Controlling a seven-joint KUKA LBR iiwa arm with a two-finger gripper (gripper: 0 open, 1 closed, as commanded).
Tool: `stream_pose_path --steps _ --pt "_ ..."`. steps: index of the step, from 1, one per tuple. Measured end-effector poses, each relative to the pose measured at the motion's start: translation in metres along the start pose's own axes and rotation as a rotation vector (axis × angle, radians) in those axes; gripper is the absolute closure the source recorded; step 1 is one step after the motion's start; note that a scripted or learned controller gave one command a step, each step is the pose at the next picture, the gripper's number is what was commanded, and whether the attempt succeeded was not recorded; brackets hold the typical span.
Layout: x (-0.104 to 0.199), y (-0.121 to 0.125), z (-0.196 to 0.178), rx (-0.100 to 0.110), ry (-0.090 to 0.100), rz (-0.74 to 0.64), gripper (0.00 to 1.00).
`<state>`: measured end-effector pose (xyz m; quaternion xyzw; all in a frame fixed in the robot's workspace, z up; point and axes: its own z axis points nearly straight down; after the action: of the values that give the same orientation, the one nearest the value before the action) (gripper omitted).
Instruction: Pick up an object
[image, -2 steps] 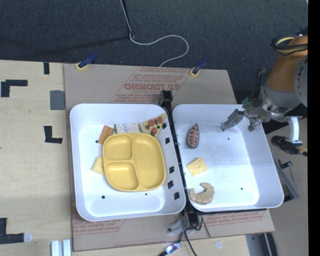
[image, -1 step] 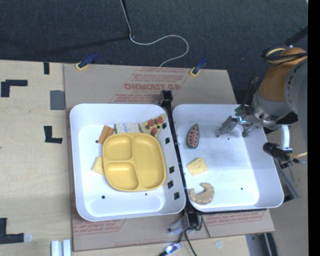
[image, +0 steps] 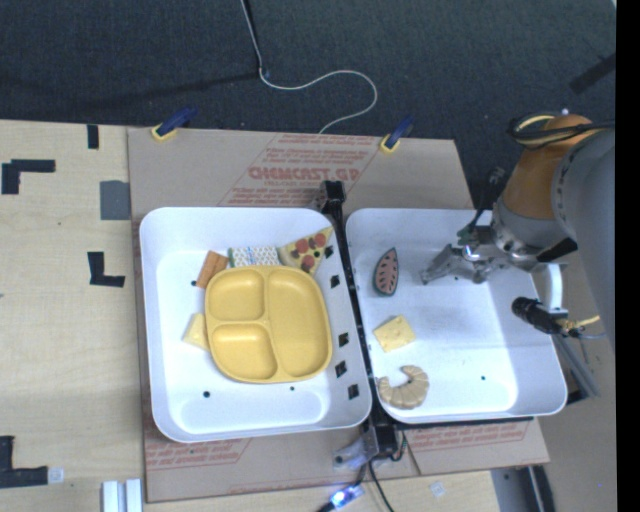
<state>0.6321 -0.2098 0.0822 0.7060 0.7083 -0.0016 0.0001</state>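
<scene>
Gripper (image: 432, 272): over the right bin's far half, fingers spread apart, nothing between them.
Right bin (image: 500, 400): watermelon slice (image: 387, 271) just left of the fingertips; cheese wedge (image: 393, 333) nearer the camera, left of the gripper; croissant (image: 405, 386) beyond that, at the near wall.
Left bin (image: 170, 300): well left of the gripper, holds a yellow divided plate (image: 268, 323) lying over a pizza slice (image: 308, 249) and other small pieces.

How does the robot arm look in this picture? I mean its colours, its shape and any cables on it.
The arm has a smooth, rounded grey body with an orange band above the wrist. A yellowish cable loops over the top of that band. The gripper is a small grey metal part with thin fingers. A black cylindrical fitting with a pale tube sticks out lower down.
</scene>
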Motion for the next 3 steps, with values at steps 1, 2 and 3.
stream_pose_path --steps 1,2,3 --pt "0.0 0.001 -0.013 -0.004 -0.001 -0.001 1.0" --pt "-0.003 0.006 -0.058 -0.005 0.002 0.002 1.0" --pt "0.003 0.01 -0.102 -0.006 0.002 0.001 1.0"
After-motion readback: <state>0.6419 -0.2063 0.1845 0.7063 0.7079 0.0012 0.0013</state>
